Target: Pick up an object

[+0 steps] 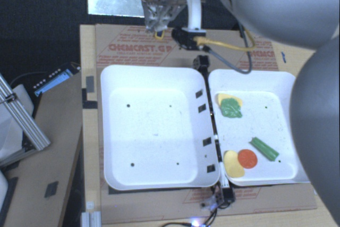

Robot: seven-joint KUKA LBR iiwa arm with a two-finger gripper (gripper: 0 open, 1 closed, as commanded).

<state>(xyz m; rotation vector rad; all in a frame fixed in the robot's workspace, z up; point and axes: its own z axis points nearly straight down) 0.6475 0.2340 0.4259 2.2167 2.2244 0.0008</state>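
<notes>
Nothing lifted yet: gripper high and away from the bins, every object lying in the right bin.

The gripper hangs at the top of the view, above the cardboard sheet beyond the far rim of the left bin, and whether it is parted or closed cannot be told from this angle; nothing can be seen held in it. Over in the right bin the candidates sit untouched: a green leafy piece on top of a yellow piece near the far side, a green stick further forward, and a red disc touching a yellow lump by the near corner. By my read the pick has barely begun: the arm must travel across to the right bin, descend on one item, grip and raise it.
</notes>
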